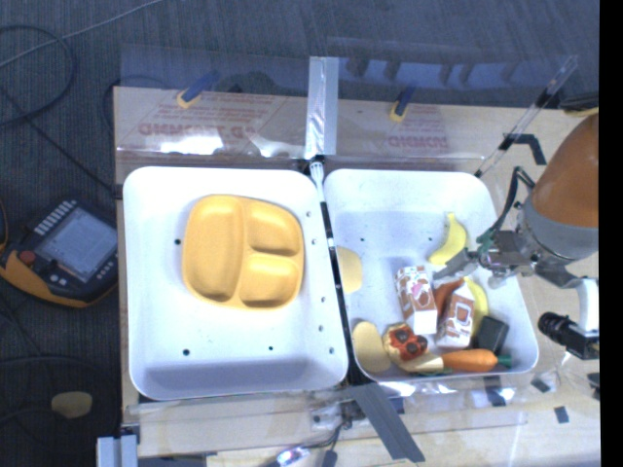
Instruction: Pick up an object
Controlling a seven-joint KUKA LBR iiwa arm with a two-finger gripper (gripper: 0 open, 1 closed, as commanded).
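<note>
Left bin [146, 358]: smooth yellow sectioned tray [241, 249] sitting mid-frame, wide bare margin running around it. Right bin [389, 202]: upper-left floor lying open; banana [448, 239], glossy snack packs [417, 298], black block [492, 333], orange carrot [470, 360] crowding lower right corner. Tool [479, 258] hovering beside banana, opening unclear.

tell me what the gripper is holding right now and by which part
It cannot be told. The gripper sits low over the right bin, beside the banana, but nothing is seen between its fingers.
</note>
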